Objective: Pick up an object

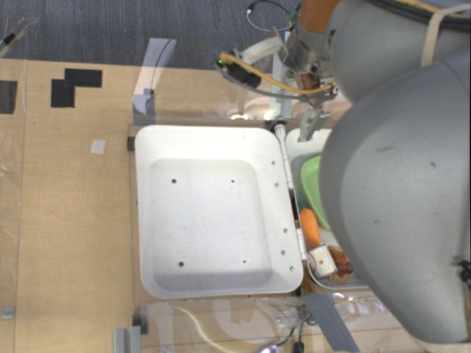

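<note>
The two-finger gripper (313, 120), whose opening I cannot tell, hangs at the right bin's far edge, probably staged for descent, with the smooth orange carrot-like piece (310, 227) just below it toward the near side.

I can't read any words, numbers or signs here, not on the bench (66, 219) and not on the bins.

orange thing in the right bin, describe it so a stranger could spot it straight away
Find the right bin, mostly hidden under the grey arm. Along its left wall, the orange object lies below a green object and above a small white item. Nothing else there is plain bright orange.
</note>
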`<state>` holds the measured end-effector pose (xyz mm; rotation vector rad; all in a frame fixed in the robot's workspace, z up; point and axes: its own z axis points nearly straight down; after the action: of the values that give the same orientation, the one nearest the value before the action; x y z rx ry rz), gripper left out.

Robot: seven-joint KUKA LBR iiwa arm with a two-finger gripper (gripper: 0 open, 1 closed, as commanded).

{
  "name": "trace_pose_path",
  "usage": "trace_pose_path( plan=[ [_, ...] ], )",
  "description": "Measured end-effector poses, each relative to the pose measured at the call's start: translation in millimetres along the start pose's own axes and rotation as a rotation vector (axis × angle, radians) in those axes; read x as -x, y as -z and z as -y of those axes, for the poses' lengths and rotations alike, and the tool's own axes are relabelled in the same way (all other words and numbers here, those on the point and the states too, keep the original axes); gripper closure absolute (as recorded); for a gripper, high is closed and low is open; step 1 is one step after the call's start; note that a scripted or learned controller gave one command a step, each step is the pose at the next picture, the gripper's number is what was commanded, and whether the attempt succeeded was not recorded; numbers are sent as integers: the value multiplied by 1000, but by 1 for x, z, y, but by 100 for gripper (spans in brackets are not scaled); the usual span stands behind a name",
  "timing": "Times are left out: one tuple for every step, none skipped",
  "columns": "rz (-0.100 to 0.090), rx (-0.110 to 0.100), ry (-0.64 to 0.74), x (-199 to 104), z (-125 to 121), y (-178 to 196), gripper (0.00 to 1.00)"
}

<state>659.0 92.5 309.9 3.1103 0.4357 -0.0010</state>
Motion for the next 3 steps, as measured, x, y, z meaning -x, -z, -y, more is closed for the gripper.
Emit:
trace_pose_path(
  plan=[
    [1,-1,-73,-16,108,-85,0],
    [-5,-3,-54,-38,136,101,0],
    [-1,-1,-58,25,155,-27,0]
  ],
)
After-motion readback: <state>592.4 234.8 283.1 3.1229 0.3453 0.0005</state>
